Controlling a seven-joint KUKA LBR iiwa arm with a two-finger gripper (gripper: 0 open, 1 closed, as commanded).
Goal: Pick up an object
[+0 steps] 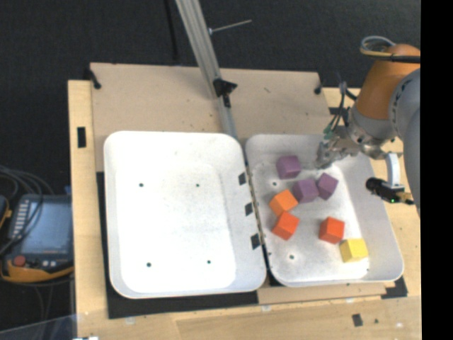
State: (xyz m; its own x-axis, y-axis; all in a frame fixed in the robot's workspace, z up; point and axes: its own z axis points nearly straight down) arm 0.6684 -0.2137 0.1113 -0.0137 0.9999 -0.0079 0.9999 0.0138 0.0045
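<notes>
Seven small blocks lie in the right bin [382,261]: three purple ones, at [288,166], [306,190] and [327,185], two orange ones at [283,202] and [287,225], a red one [331,229] and a yellow one [353,249]. The left bin [127,161] sits just beside it on the desk [283,91]. The hand [328,151] hangs over the upper part of the right bin, near the purple blocks and above the rightmost of them, with nothing visibly between its fingers; at this slant and blur I cannot tell whether they are spread or pressed together. To do this step well, I judge the rightmost purple block the natural target, yet it touches its purple neighbour, so the fingers should come down astride its free faces and not across the shared one. The lone purple block nearer the bin's top is well apart from the others and may be the safer choice. A straight descent, centred over the block, should keep it from being nudged aside.
</notes>
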